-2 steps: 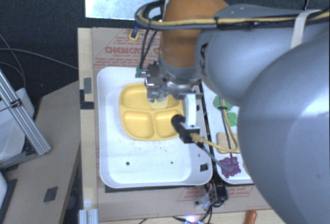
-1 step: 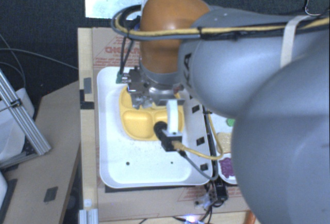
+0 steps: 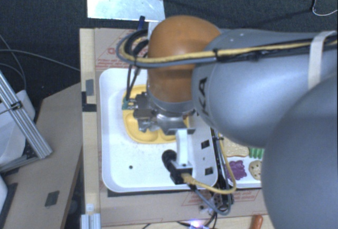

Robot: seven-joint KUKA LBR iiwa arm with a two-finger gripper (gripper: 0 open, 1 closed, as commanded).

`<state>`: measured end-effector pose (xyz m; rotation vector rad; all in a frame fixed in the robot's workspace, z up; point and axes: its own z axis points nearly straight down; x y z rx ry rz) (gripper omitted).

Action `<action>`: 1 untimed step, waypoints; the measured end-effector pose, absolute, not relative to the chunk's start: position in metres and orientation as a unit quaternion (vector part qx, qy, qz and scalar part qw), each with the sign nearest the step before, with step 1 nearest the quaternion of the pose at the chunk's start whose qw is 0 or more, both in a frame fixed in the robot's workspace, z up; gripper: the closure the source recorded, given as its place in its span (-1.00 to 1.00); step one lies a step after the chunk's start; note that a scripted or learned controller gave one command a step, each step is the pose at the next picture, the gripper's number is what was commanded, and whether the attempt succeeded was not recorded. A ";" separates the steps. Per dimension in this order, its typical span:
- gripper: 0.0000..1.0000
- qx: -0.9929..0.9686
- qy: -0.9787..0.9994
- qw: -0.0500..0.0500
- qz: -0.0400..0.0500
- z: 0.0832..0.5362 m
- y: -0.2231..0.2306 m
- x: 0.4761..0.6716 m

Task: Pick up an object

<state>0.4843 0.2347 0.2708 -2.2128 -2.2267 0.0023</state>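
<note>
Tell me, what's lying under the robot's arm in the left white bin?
A yellow thing lies in the left bin, beneath the arm. The arm covers most of it, so its shape cannot be told.

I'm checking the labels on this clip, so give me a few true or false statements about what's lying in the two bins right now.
1. A yellow object lies in the left bin. True.
2. The arm reaches down over the right bin. False: its wrist hangs over the left bin, right above the yellow object.
3. A purple item lies in the right bin. True.
4. The left bin is red. False: it is white.
</note>
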 end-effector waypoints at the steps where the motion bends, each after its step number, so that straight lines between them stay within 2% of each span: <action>1: 1.00 -0.707 -0.707 -0.001 0.001 0.101 0.232 0.559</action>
